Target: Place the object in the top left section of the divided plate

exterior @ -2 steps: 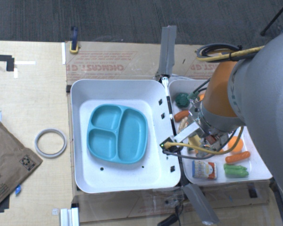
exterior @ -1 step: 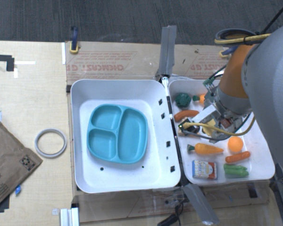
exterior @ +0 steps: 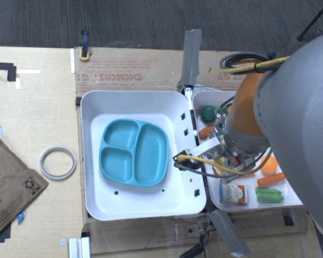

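A light blue divided plate lies in the left white bin. It has two small sections on its left and one long section on its right, and nothing rests in the top left section. My gripper hangs low over the left part of the right bin, under the orange-banded wrist, which hides most of it. Loose toy food lies around it: a green piece, a small orange-red piece, an orange ball, a carrot, a green vegetable and a printed packet.
Yellow and black cables loop from the wrist across the wall between the bins. On the bench to the left lie a grey ring and a brown cardboard piece. A grey post stands behind the bins.
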### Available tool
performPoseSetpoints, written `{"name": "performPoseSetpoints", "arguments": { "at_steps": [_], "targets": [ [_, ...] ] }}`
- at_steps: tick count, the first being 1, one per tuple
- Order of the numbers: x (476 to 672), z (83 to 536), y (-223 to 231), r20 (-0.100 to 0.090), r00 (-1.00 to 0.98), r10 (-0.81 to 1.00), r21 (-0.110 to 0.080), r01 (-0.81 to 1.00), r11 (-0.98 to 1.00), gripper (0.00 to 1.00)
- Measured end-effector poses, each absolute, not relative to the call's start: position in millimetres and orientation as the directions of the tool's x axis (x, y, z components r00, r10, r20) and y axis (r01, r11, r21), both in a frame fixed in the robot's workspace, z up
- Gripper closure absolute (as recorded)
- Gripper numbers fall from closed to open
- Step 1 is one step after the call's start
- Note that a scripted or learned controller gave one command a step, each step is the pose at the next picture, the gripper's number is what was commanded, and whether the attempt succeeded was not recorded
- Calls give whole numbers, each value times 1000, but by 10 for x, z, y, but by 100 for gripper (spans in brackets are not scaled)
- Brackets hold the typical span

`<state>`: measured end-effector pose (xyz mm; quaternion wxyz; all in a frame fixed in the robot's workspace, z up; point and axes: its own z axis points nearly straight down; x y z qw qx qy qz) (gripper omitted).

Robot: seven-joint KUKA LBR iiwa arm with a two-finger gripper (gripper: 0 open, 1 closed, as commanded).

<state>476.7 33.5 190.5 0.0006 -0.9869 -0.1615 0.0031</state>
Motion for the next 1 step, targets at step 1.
{"name": "performPoseSetpoints", "arguments": {
  "at_steps": [1],
  "targets": [
    [5129,1900,-215,-6,968,249,0,249,-968,100]
  ]
}}
